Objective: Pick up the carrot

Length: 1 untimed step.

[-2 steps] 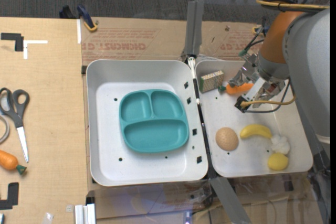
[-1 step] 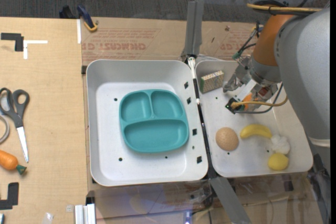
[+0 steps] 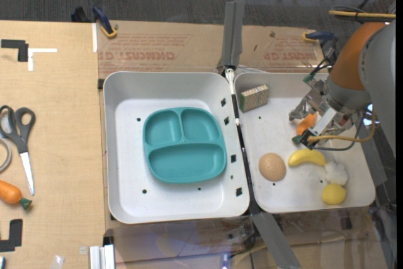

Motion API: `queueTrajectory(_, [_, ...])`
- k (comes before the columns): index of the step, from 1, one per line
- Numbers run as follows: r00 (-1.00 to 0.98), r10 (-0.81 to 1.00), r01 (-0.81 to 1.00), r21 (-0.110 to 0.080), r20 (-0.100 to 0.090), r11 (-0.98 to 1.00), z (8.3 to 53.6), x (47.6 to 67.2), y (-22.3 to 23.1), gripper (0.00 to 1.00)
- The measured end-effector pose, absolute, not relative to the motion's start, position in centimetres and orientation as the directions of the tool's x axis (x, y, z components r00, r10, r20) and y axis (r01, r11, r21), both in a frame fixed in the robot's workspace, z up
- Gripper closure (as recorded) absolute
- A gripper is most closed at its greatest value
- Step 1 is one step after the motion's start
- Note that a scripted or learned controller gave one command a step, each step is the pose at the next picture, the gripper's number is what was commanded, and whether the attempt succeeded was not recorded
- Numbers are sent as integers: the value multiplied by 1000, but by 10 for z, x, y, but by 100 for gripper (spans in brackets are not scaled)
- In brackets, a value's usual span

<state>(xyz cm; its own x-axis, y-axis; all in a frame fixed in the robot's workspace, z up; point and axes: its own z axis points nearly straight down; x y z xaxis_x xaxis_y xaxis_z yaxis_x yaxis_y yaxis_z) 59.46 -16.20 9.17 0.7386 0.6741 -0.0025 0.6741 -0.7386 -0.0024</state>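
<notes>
A small orange carrot (image 3: pixel 306 123) lies in the right bin (image 3: pixel 277 198), near its right wall, just above the banana. My gripper (image 3: pixel 308 121) reaches down from the right and sits on the carrot, with a dark finger on its left and a light finger on its right. The fingers are shut on the carrot, and only part of its orange body shows between them. The carrot appears low, at or just above the bin floor.
In the right bin are a speckled sponge (image 3: pixel 254 97), a brown egg (image 3: pixel 272 167), a banana (image 3: pixel 306 158), a lemon (image 3: pixel 334 194) and a white lump (image 3: pixel 337 172). The left bin (image 3: pixel 119 198) holds a teal divided plate (image 3: pixel 184 144). Scissors (image 3: pixel 19 135) and another orange carrot-like toy (image 3: pixel 10 192) lie on the bench at left.
</notes>
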Motion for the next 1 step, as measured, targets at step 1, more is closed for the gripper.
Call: queueTrajectory(1, [739, 673, 673, -5, -4, -739, 100, 594, -163, 100])
